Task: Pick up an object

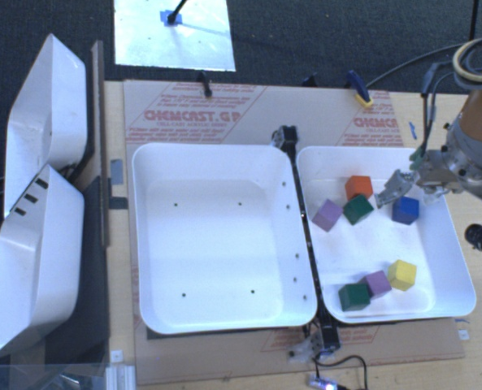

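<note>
In the camera view, the arm is reaching in from the right and hanging over the upper part of the right bin, with the jaws pointing toward a cluster of blocks. They are standing a little apart, and nothing is sitting between them, so they are gripping nothing at this point. The blue block is lying just beside and below the jaws, the orange block is sitting a little to their left, and the green block is touching the orange one from below, with a purple block close beside it nearer the divider. Along the near wall of the same bin, another green block, a small purple block and a yellow block are crowding together in a row. The left bin is resting on the tabletop next to it. As far as progress goes, the pick is looking unfinished: every block is sitting on the bin floor, none is lifted, and closing on one and raising it is what remains, most likely the blue or orange one.
</note>
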You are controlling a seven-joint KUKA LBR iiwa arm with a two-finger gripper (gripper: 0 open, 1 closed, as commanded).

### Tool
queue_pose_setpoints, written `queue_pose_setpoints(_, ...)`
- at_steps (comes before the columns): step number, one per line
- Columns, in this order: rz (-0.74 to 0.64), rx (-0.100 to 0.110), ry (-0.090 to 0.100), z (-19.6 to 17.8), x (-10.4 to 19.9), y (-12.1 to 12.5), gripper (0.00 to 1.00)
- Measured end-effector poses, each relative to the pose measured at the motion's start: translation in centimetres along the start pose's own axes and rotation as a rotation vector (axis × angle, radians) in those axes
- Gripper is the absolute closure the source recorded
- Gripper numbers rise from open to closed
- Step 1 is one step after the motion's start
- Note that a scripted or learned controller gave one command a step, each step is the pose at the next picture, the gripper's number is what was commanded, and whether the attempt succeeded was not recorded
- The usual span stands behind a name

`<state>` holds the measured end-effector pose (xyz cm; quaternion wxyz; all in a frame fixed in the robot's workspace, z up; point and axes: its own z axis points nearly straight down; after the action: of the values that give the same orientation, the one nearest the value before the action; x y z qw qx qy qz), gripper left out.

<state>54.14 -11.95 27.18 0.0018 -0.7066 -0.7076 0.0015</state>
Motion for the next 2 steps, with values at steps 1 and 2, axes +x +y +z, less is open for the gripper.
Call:
queue_pose_setpoints(1,-0.024,-0.001,0.000,-1.3,2.3,0.6,0.00)
queue_pose_setpoints(2,0.001,0.011,0.002,14.0,-0.7,7.6,0.00)
